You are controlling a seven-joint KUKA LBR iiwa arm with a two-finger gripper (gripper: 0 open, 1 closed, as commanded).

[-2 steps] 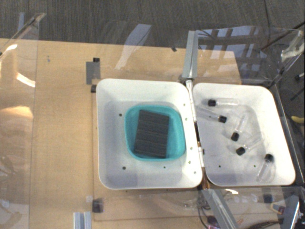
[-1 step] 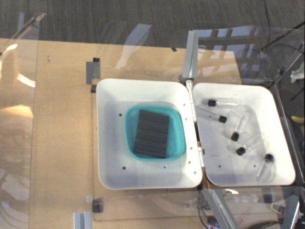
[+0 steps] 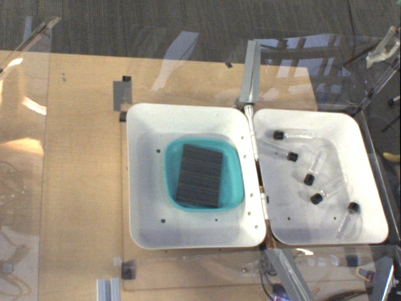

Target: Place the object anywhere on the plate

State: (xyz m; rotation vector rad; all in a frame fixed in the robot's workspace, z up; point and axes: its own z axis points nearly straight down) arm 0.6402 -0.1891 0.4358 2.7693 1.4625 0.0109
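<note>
A teal plate (image 3: 233, 174) with rounded corners sits in the middle of the left white bin (image 3: 145, 187). A dark grey ribbed rectangular block (image 3: 199, 175) lies flat on the plate, slightly tilted, covering most of its centre.
The right white bin (image 3: 369, 168) holds several clear tubes with black caps, such as one tube (image 3: 283, 135) at the back left and another tube (image 3: 348, 217) at the front right. A metal divider post (image 3: 249, 74) stands behind the bins. The wooden bench (image 3: 69, 168) stretches to the left.
</note>
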